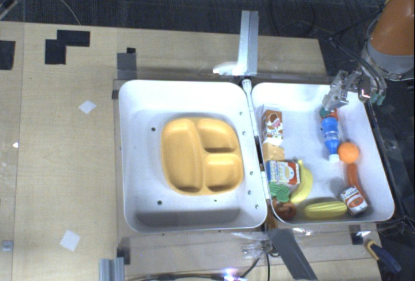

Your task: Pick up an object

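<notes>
You have a blue bottle [331,134] lying lengthwise near the right bin's [305,95] far end, an orange ball [349,152] just beside it, and two bananas [316,202] along the near wall; a yellow divided tray [201,155] sits flat in the left bin [139,143].

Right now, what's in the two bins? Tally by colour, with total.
Yellow: 3 - divided tray, banana, long yellow piece
Orange: 1 - ball
Blue: 1 - bottle
Green: 1 - small item
Red/brown printed: 4 - packet, carton, sausage-like piece, small can
Total: 10
</notes>
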### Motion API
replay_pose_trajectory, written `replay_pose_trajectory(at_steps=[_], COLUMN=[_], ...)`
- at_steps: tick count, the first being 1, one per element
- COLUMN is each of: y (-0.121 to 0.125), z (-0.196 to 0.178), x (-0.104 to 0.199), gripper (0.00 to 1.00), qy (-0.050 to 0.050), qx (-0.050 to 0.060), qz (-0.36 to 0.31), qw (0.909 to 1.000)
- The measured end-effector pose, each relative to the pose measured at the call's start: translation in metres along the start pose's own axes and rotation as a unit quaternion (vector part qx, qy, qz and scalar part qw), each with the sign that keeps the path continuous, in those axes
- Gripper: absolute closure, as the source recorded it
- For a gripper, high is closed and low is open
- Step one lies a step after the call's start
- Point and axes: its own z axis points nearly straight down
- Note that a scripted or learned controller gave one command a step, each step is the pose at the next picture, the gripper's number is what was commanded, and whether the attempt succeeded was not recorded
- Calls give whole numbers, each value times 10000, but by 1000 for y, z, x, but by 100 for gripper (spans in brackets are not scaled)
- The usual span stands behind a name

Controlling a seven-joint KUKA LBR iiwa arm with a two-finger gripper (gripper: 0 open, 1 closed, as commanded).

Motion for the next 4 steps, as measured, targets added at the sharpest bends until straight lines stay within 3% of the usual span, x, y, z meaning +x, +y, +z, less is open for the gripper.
replay_pose_trajectory(at_steps=[1,2,3,4], y=[-22,-21,-41,-28], z=[-2,-2,11,15], x=[83,83,165,115], gripper=[100,0,0,0], qy=[48,47,66,46], qx=[10,8,1,-8], qz=[46,38,-982,-2094], qw=[10000,10000,9951,9778])
